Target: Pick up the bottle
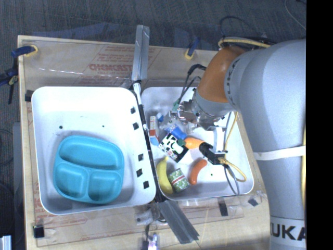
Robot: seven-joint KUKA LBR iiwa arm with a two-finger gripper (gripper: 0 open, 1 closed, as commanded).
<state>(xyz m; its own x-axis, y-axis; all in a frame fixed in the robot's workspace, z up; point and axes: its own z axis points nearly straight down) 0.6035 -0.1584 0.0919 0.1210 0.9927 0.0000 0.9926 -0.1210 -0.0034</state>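
Currently the hand [183,120] hangs over the right bin [237,184]; its opening cannot be determined. The bottle [174,144] lies mid-bin, touching a banana [164,175] and carrots [196,170]. Risk: crowding neighbours may deflect the grasp, producing a slip.

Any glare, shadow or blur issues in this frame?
Camera view: even lighting, soft overall focus; left bin reads near blown-out white; the arm shadows and occludes the right bin, so small items by the hand are hard to resolve; blue tray is clear.
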